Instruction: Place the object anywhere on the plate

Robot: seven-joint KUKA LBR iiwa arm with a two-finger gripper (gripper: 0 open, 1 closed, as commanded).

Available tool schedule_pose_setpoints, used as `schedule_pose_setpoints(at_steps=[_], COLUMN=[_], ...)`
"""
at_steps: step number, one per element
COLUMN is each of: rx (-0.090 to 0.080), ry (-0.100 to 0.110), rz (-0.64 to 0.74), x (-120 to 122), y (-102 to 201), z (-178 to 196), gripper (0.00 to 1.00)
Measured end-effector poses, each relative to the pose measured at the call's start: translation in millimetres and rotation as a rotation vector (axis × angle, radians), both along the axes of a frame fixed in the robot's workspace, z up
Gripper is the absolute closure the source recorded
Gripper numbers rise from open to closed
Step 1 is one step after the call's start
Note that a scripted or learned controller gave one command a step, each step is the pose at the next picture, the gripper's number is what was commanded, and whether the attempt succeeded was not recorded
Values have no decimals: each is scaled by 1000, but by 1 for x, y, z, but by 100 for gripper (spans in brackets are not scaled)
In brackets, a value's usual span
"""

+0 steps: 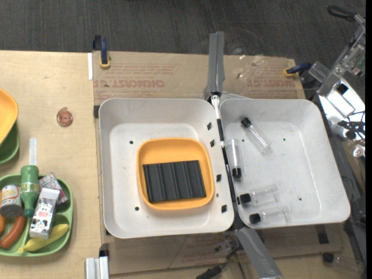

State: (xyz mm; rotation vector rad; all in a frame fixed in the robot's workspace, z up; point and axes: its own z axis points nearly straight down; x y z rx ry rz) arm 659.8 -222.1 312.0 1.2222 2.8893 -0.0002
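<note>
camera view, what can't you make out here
- Arm: cut off by the right edge; gripper state cannot be told.
- Vials in the right bin: clear glass on white, contents too faint to tell.
- Dark ridged block on the orange plate: its material is unclear.
- Toy food on the green plate: labels too small to read.
- Orange dish: cut off by the left edge.
</note>
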Motion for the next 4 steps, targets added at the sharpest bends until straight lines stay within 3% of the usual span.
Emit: schedule_pose_setpoints(at_steps=[1, 2, 3, 4], rx=[0, -1, 1, 0], ry=[1, 0, 4, 1], rz=[124, 368, 455, 611], x=[-7, -23, -147, -79], y=[0, 0, 7, 0], z=[44, 130, 24, 37], gripper=[100, 100, 100, 100])
